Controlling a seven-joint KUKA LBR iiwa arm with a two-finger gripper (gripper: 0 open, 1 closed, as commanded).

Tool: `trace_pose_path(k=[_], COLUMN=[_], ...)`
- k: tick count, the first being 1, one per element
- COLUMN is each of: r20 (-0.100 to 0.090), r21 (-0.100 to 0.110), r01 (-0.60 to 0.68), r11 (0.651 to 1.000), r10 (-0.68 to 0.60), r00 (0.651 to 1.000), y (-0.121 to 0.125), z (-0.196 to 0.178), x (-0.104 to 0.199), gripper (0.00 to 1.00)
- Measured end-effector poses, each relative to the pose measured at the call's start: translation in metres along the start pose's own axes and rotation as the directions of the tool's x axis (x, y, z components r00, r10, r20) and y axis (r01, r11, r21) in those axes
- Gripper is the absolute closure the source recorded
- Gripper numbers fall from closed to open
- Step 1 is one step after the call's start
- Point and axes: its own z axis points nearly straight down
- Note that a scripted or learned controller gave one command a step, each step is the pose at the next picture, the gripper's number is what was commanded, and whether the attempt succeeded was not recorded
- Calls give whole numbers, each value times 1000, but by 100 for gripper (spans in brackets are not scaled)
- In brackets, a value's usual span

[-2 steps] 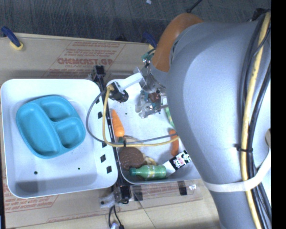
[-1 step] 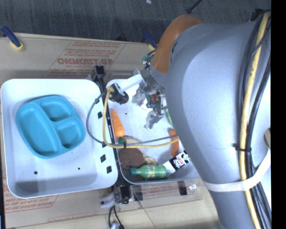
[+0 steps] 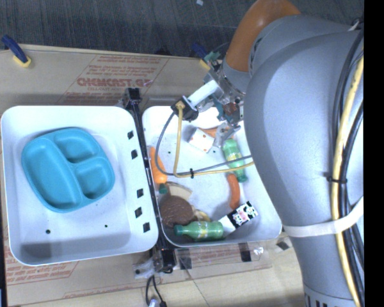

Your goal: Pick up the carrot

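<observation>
From where I stand above the bench, the arm (image 3: 307,139) reaches in from the right and hangs over the right bin (image 3: 269,226), its bulk covering much of that bin's right side. The gripper (image 3: 225,117) sits low near the bin's far end, close to a small white card (image 3: 201,140) and the top of a green bottle (image 3: 233,155). Whether its jaws are open or closed I cannot tell; cables and the wrist body crowd the spot, and I see nothing plainly held.

The carrot (image 3: 157,165), as best I can judge, is the orange piece lying along the bin's left wall, near the divider. It lies apart from the gripper, across the bin. A second orange piece (image 3: 233,190) lies nearer the right side, below the green bottle, and could be mistaken for it.

So I judge the step to be the approach, with no grasp made yet. The next move calls for travelling left across the bin and coming down on the carrot along its length, close against the wall.

In the way: a yellow cable (image 3: 179,149) loops over the middle of the bin. A brown round thing (image 3: 177,211), a second green bottle (image 3: 201,230) and a black-and-white carton (image 3: 243,215) crowd the near end. The left bin (image 3: 13,190) holds a blue divided tray (image 3: 67,168), well apart from all this.
</observation>
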Motion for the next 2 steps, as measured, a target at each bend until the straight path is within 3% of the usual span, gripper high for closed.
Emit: trace_pose_path(k=[1, 2], r20=[-2, 13], r21=[-1, 10], r01=[7, 116], r11=[1000, 993], r10=[-7, -116], r00=[1000, 993], y=[46, -19], z=[-64, 76], x=[-22, -26], gripper=[0, 0])
